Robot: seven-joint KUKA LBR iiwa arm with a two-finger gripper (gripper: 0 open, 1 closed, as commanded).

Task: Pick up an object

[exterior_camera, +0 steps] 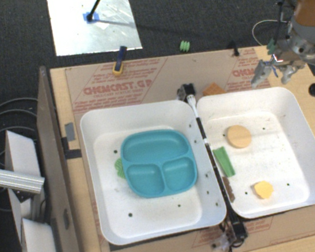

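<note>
We see the gripper (271,71) at the upper right, above the bench just beyond the far rim of the right bin (307,123), its two fingers spread apart with nothing between them. The grey arm with its orange band rises behind it. Below, in the right bin, we find a tan round disc (239,136) near the middle, a green stick (224,162) beside the inner wall, and a small yellow piece (264,190) toward the near edge. In the left bin (101,160) we see a teal divided tray (158,162), a green scrap (119,169) touching its left edge.
</note>
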